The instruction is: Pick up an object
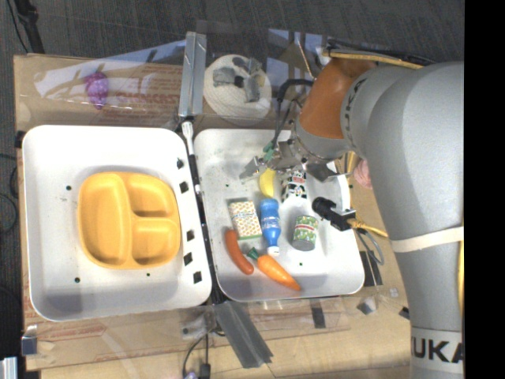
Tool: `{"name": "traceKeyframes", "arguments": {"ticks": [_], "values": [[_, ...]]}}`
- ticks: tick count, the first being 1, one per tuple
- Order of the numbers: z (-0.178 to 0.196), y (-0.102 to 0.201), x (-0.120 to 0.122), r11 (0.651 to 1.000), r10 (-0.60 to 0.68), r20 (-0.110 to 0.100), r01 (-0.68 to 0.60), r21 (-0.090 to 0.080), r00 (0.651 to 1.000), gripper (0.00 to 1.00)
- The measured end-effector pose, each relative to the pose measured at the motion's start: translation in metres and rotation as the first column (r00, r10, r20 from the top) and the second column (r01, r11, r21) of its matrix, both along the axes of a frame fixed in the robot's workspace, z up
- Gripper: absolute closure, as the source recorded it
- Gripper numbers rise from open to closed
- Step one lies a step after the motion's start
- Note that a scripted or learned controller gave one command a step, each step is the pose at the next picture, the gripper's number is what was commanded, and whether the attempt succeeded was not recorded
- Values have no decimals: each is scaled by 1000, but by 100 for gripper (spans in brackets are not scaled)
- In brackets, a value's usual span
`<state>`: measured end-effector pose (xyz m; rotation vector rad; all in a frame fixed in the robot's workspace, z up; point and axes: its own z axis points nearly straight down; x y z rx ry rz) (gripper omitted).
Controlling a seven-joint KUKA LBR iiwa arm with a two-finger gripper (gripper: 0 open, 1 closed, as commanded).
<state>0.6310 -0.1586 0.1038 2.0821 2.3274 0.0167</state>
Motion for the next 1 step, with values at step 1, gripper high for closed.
{"name": "traceKeyframes", "arguments": {"ticks": [1], "values": [[8, 1, -2, 1000, 4, -8, -4, 2, 1000, 100]]}}
